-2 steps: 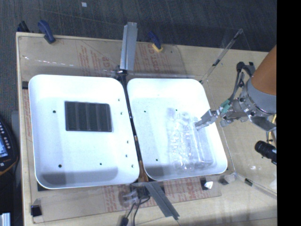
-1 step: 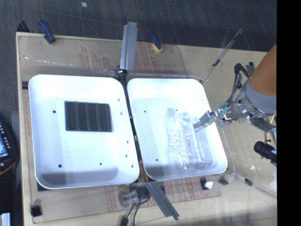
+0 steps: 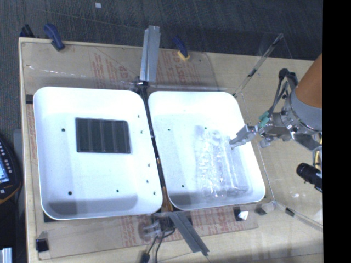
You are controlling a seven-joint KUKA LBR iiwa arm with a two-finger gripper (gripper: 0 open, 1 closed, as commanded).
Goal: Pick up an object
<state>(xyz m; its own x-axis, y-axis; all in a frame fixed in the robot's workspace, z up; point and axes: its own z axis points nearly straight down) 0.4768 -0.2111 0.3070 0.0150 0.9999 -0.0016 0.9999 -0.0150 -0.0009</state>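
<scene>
Clear plastic bottle (image 3: pixel 218 166) lengthwise in right bin (image 3: pixel 181 147), near-to-far.

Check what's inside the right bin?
The right bin holds a clear plastic bottle lying on its floor. The gripper sits at the bottle's upper end, covering what's beneath.

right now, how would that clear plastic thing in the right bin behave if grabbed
The clear plastic item looks thin and glossy, so probably light and slippery. Its crinkled surface suggests it may flex or crush under the jaws. It lies flat in the right bin, so rolling seems unlikely.
</scene>
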